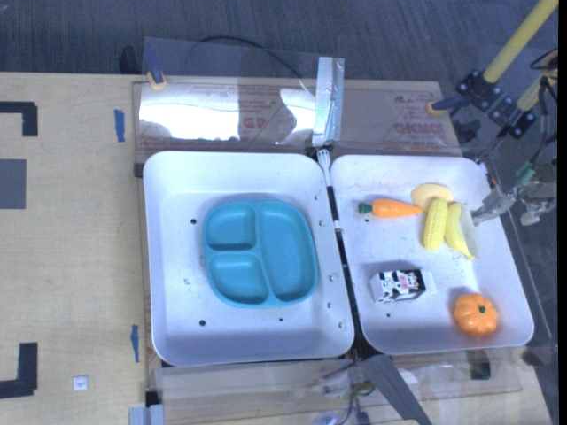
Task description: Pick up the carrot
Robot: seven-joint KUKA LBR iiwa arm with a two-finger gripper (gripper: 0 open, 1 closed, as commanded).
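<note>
The carrot (394,208) is orange with a green stub at its left end. It lies flat in the upper middle of the right bin (372,326), pointing left to right. Its right tip touches a yellow corn cob (435,222) and sits just below a pale yellow piece (431,193). Nothing covers the carrot.
A banana (459,231) lies against the corn. A black-and-white box (401,283) and an orange pumpkin (475,314) sit lower in the right bin. The left bin (168,237) holds a blue divided plate (260,251). A grey metal piece (492,207) and cables hang at the right rim.
</note>
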